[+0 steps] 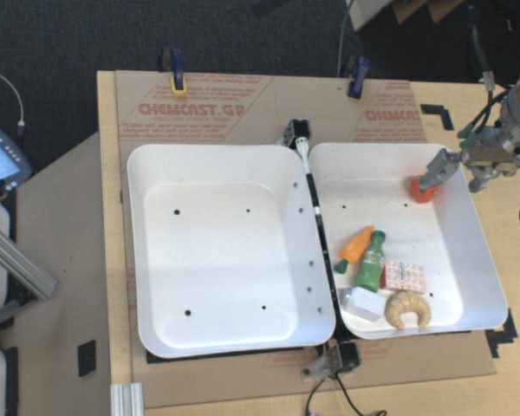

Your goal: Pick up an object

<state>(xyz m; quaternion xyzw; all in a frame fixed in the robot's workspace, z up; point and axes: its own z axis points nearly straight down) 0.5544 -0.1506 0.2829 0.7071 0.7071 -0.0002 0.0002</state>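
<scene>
While the arm hangs in at the right edge of the frame, start at the bottom: a little heap sits in the lower part of the right bin point(468, 258), with a croissant point(409, 309) nearest the bottom rim, a white block point(364, 302) just left of it, a pink-patterned packet point(405, 276) above, and a green bottle point(372, 260) lying with an orange carrot point(357, 244) touching its upper left. The left bin point(156, 232) sits alongside, towards the left of the frame. Further up, towards the upper right, a small red-orange object point(424, 191) rests near the bin's back slope, and the gripper point(446, 170) is right on it: one grey finger point(435, 172) lies over its top. Whether the fingers are apart or pinched, I cannot tell from here. To do this well, I'd say it wants the red piece squarely between both fingers, low enough to bite, before any lift; that sloped wall could nudge it away.
</scene>
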